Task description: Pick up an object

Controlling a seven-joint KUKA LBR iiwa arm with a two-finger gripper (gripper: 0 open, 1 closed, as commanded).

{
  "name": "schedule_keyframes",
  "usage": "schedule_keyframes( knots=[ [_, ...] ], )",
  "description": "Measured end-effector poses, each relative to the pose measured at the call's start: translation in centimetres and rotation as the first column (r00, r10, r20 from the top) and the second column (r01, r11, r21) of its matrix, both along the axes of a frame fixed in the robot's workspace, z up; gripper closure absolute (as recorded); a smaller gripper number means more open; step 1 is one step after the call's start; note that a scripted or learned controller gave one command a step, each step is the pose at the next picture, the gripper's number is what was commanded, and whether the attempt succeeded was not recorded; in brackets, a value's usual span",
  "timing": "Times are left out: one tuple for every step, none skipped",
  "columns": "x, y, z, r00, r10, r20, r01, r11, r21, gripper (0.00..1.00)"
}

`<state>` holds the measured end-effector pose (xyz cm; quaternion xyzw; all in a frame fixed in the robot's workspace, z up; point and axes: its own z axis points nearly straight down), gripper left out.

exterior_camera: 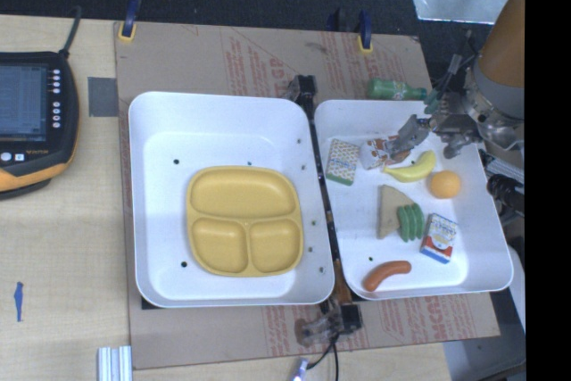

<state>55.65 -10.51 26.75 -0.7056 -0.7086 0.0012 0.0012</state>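
The right bin point(482, 277) holds a yellow banana point(412, 167), an orange point(444, 184), a checkered packet point(343, 161), a small red and white carton point(375, 152), a tan wedge point(389, 208), a green vegetable point(409, 221), a red, white and blue carton point(439, 238) and a sausage point(387, 275). My gripper point(434, 140) hangs over the bin's far right part, just above the banana and the orange. It is open, its fingers spread apart with nothing between them.
The left bin point(156, 156) bears a yellow divided plate point(243, 219). A green bottle point(393, 89) lies on the cardboard behind the right bin. A control pendant point(31, 120) rests at the far left of the bench.
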Motion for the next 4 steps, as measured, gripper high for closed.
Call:
schedule_keyframes(
  knots=[
    [-5.4, -4.9, -11.3, 1.000, 0.000, -0.002, 0.000, 1.000, -0.001, 0.00],
    [-4.4, -3.3, -17.7, 1.000, 0.000, -0.001, 0.000, 1.000, 0.000, 0.00],
    [-4.3, -3.3, -16.6, 1.000, 0.005, -0.002, -0.005, 1.000, -0.001, 1.00],
    [-1.8, 4.9, -7.5, 1.000, 0.001, 0.002, -0.001, 1.000, 0.001, 1.00]
  ],
)
